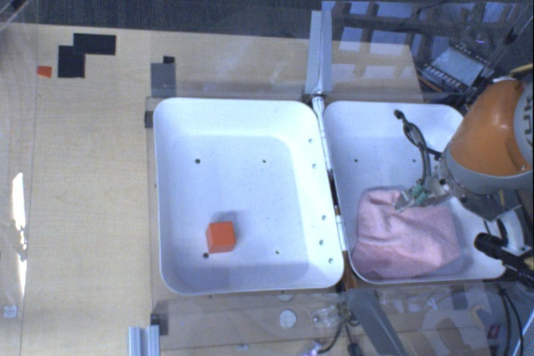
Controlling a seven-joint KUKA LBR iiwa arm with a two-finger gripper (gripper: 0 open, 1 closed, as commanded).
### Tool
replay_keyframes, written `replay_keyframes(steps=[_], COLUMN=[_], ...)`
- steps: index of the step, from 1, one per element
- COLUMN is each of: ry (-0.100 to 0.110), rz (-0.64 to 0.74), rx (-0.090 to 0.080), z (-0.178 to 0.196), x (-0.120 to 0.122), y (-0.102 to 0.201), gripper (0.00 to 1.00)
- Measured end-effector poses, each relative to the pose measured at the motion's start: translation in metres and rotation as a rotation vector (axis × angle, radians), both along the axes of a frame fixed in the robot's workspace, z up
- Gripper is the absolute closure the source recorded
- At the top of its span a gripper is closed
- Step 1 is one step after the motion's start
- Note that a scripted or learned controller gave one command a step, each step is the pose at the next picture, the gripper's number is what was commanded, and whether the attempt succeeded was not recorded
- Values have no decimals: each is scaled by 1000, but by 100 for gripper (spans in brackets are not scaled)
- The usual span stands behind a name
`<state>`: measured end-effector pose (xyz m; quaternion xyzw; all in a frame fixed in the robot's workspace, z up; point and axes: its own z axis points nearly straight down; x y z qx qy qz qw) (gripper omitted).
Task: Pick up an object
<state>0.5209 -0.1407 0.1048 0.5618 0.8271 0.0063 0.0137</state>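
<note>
We look down at a slant on a pale wooden counter [83,204] that carries two shallow white plastic bins side by side. In the left bin [238,117] a small orange cube [221,237] sits alone on the floor, toward the near left corner, apart from every wall. In the right bin [375,129] a crumpled pink cloth [400,242] lies bunched against the near wall.

The grey arm with its orange band [492,137] reaches in from the right, and its end effector [420,195] is down at the top edge of the pink cloth, at or very near the fabric. The tip is small and partly hidden by cabling, so we cannot tell its state, nor whether any cloth is caught in it.

We judge the task to be in its grasping stage and not yet done: the arm is lowered onto its likely target, the cloth, but the cloth rests fully in the bin with nothing raised. What is left, as far as we can see, is to secure a hold and lift. The cube is untouched, well apart from the arm.
</note>
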Motion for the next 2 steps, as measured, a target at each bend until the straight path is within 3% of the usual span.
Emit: replay_keyframes(steps=[1, 2], ry=[0, 11], rz=[0, 110], rx=[0, -1], z=[0, -14], x=[0, 3], y=[0, 41], gripper=[0, 0])
